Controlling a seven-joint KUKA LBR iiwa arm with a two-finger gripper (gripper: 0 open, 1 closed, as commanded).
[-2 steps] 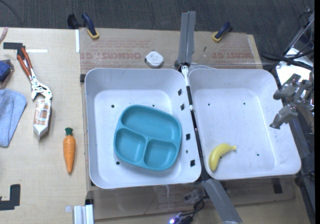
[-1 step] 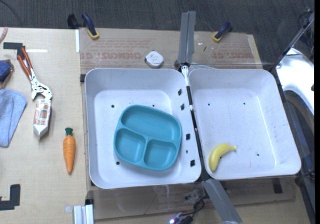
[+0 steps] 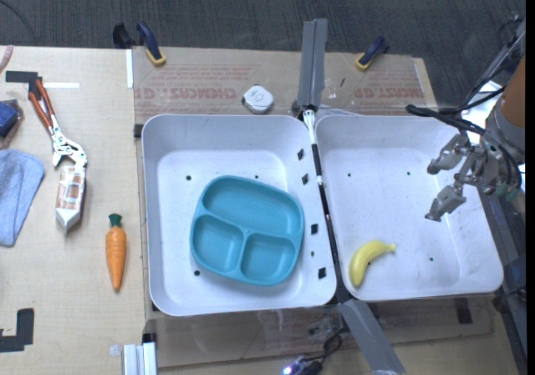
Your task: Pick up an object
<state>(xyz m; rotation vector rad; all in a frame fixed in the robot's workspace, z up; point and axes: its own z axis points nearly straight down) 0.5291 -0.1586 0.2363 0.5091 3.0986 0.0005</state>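
Gripper (image 3: 445, 184) sits at right of frame, over the right bin (image 3: 418, 281), fingers spread apart w/ nothing between them. Banana (image 3: 366, 259) lies on that bin's floor, lower left of the gripper and apart from it (near the bin's front-left corner). Left bin (image 3: 167, 148) holds a teal divided plate (image 3: 247, 230), three compartments, tilted a bit. On the worktop (image 3: 92, 114) at left of frame: toy carrot (image 3: 115, 250) upright beside the left bin, pliers w/ red handles (image 3: 52, 125) above a small carton (image 3: 71, 195), blue cloth (image 3: 17, 195) at far left edge. Small round white item (image 3: 258, 98) behind the bins, top center; can't tell what it is.
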